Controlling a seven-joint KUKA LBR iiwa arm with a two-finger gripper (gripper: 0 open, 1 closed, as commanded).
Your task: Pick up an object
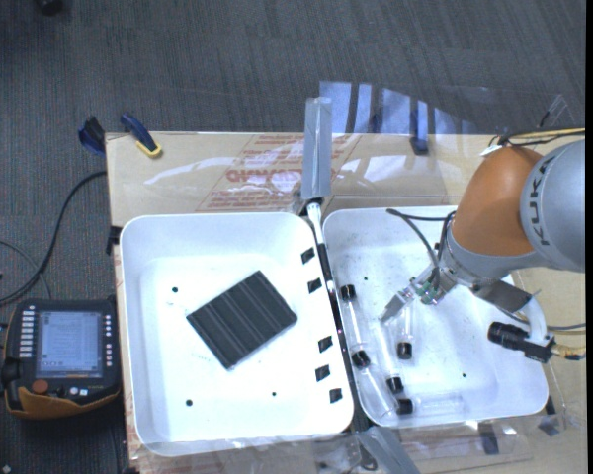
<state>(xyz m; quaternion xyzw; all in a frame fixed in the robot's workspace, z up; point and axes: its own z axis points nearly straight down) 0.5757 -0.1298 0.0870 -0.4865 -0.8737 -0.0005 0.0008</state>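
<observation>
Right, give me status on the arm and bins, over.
Gripper low over right bin, nothing seen held. Dark ribbed slab flat in left bin, apart from gripper. Small black pieces beneath it.

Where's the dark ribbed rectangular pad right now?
The dark ribbed rectangular pad lies flat near the middle of the left white bin, turned at a slant, across the divider from the gripper over the right white bin.

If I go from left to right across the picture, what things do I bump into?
Teach pendant → left white bin → dark ribbed slab → right white bin → gripper → orange band on the arm
</observation>
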